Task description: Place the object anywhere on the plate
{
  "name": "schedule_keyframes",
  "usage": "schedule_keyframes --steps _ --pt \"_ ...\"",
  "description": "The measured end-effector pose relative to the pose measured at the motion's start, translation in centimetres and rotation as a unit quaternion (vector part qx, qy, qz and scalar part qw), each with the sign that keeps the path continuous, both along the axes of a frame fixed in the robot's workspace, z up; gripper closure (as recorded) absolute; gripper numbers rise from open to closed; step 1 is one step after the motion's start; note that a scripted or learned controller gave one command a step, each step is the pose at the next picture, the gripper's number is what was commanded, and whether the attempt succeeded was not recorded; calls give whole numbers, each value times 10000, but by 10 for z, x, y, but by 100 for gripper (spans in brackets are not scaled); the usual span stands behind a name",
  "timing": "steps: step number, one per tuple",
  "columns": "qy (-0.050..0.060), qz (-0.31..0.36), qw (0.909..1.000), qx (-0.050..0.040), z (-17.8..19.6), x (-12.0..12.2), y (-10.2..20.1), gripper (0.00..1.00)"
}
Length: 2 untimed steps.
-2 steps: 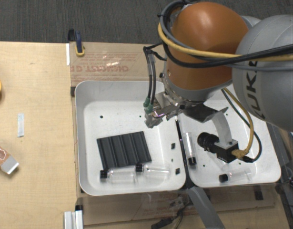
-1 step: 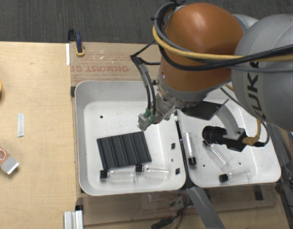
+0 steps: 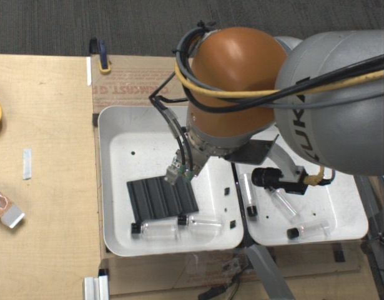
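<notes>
I judge placement pending: the gripper [image 3: 179,171] (open or closed, I cannot tell) hangs at the black ribbed plate [image 3: 162,199], with 1 clear capped tube [image 3: 158,230] and a 2nd tube [image 3: 201,225] lying just off its near edge in the left bin [image 3: 112,167].

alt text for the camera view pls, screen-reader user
A grey-and-orange arm hangs over two white bins, its tool above a black ridged plate in the left bin. Clear tubes lie beside the plate and in the right bin.
</notes>
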State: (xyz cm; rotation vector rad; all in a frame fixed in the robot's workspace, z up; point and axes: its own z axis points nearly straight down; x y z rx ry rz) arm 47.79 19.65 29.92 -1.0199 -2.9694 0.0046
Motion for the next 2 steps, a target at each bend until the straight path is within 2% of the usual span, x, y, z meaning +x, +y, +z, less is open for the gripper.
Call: schedule_keyframes --steps 2 --pt "8 -45 10000 -14 17 2 -3 100"
